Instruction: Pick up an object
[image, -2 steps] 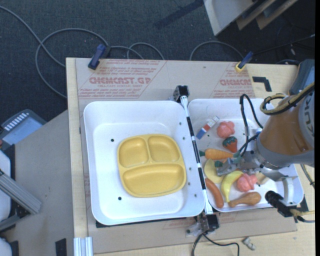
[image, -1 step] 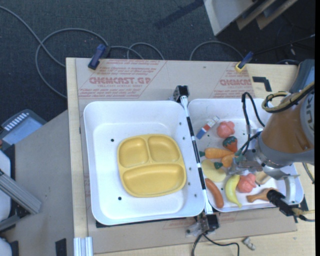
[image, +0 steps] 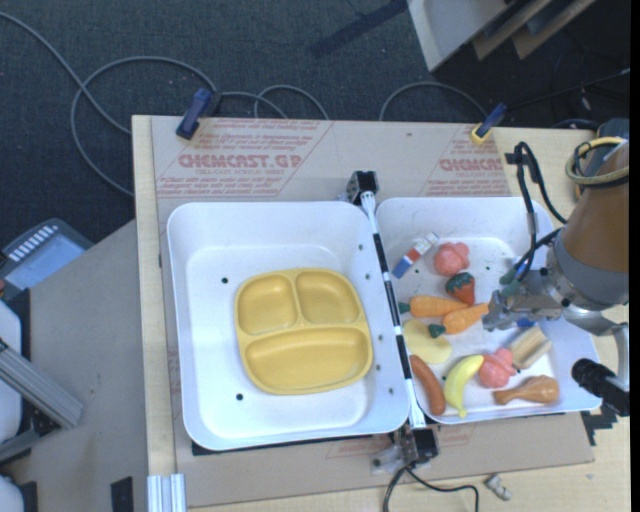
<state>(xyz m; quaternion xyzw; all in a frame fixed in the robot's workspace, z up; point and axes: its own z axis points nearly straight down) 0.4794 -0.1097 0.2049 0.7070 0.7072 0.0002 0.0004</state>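
The right bin (image: 500, 225) holds several toy foods. A pink tomato (image: 451, 257) and a strawberry (image: 462, 287) lie near the middle, with two orange carrots (image: 436, 306) (image: 465, 319) below them. Nearer the front are a pale pear (image: 428, 343), a red sausage (image: 428, 385), a banana (image: 460, 380), a pink piece (image: 495, 370), a bread stick (image: 528, 347) and a drumstick (image: 528, 390). My gripper (image: 510, 312) hangs low over the right bin, just right of the lower carrot's end and above the bread stick. Nothing is visibly held in it.
The left bin (image: 190, 300) carries a yellow divided plate (image: 300, 330). A small blue, white and red item (image: 411, 257) lies at the right bin's back left. The divider between bins (image: 385, 290) runs front to back. Black cables (image: 530, 190) trail behind the arm.
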